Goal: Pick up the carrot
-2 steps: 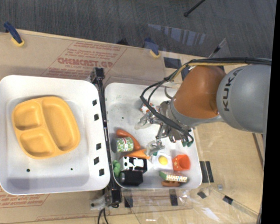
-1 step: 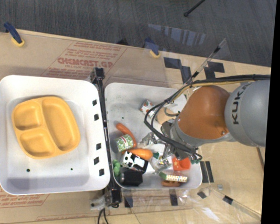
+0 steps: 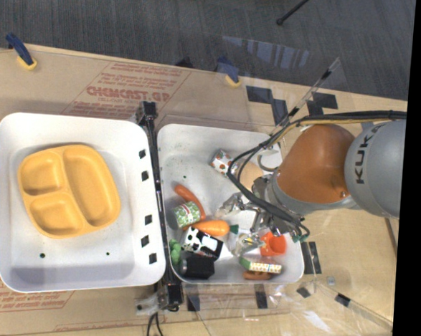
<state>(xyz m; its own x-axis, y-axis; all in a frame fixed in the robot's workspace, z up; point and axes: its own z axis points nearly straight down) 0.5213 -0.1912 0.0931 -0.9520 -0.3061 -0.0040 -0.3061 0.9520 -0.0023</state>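
Since the carrot (image 3: 215, 228) sits at 6 o'clock in the right bin (image 3: 169, 169), crammed among clutter, the jaws (image 3: 253, 228), whose spread I can't tell, could easily grab the neighboring toys instead.

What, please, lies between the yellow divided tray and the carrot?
In the camera view, the black divider where the two bins meet and a green-and-white can lie between the yellow tray and the carrot.

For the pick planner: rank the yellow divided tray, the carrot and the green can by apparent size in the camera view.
1. yellow divided tray, by far the largest
2. carrot
3. green can
The last two look close; the order is unsure.
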